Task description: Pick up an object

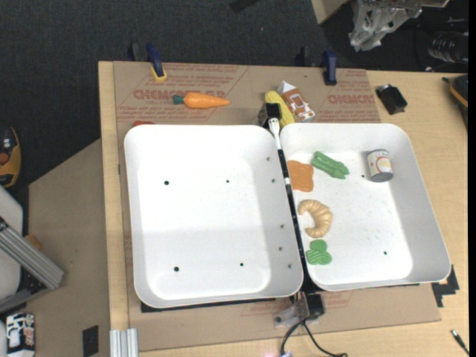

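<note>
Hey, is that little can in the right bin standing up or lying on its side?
On its side. The can shows its long curved wall and label from above, resting near the right bin's far corner.

Evenly and brightly lit from above. Faint glare off the two white bins [204,274], with a soft grey shadow band across the upper part of the left one. Slightly soft and grainy throughout; dark at the carpeted upper left corner.
</note>
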Robot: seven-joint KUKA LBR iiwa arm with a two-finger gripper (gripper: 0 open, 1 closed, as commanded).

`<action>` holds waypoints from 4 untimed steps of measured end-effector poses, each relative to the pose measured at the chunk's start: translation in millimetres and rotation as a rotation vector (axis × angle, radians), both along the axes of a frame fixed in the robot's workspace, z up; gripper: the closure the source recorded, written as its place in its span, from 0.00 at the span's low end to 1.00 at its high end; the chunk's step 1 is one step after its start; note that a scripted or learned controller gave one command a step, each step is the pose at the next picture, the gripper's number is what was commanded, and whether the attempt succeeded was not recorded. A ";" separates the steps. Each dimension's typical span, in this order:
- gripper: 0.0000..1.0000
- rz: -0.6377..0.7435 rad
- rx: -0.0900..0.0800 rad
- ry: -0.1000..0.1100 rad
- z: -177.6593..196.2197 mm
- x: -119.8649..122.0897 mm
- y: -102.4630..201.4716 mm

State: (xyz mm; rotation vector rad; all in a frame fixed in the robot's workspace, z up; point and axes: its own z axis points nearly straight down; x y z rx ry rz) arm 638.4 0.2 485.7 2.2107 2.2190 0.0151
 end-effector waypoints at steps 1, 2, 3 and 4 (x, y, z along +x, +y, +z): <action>1.00 -0.019 -0.003 0.018 -37.2 -35.9 -154.8; 1.00 -0.003 -0.003 0.001 48.5 -98.2 -130.7; 1.00 -0.005 0.004 0.027 -62.2 -163.0 -106.7; 1.00 -0.002 -0.003 -0.003 56.7 -158.7 -104.2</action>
